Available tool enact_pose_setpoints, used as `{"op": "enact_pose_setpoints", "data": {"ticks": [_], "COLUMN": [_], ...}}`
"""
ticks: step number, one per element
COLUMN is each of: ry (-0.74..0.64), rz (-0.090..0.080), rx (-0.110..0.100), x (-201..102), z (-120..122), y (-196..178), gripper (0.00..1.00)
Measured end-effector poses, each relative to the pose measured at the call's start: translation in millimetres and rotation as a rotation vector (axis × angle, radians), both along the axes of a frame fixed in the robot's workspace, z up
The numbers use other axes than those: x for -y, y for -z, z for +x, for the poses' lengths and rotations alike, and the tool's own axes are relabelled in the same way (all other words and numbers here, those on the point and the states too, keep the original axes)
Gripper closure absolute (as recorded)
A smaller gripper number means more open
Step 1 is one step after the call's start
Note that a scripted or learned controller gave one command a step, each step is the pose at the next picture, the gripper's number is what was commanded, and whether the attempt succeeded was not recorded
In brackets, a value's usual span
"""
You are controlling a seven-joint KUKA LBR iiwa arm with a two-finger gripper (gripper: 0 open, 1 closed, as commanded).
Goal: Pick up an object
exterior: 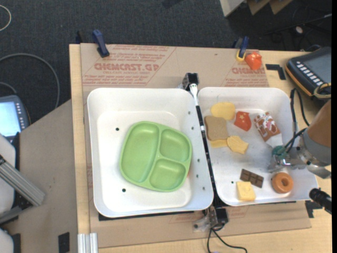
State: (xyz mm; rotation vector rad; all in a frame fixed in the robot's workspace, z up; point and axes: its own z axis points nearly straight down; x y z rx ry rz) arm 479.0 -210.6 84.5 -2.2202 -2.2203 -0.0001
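The right bin (258, 92) holds several toy foods: a yellow piece (222, 110), a brown bread slice (216, 127), a red piece (243, 120), a frosted cake slice (266, 125), a yellow wedge (237, 144), a chocolate bar (251, 178), a yellow cube (245, 191) and a donut (283, 183). My gripper (278, 161) reaches in from the right, low over the bin's right side. It sits just above the donut and below the cake slice. Nothing is visibly held in it.
The left bin (105, 157) carries a green divided plate (156, 155). An orange object (253, 60) and blue clamps (100, 42) sit at the bench's far edge. A tablet (310, 75) lies at the right, beyond the bin.
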Motion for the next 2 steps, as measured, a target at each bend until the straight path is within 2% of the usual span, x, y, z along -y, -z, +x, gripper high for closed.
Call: {"op": "enact_pose_setpoints", "data": {"ticks": [2], "ry": [0.000], "rz": [0.000], "rx": [0.000], "x": [-3.2], "z": [0.0], "y": [0.0], "gripper": [1.00]}}
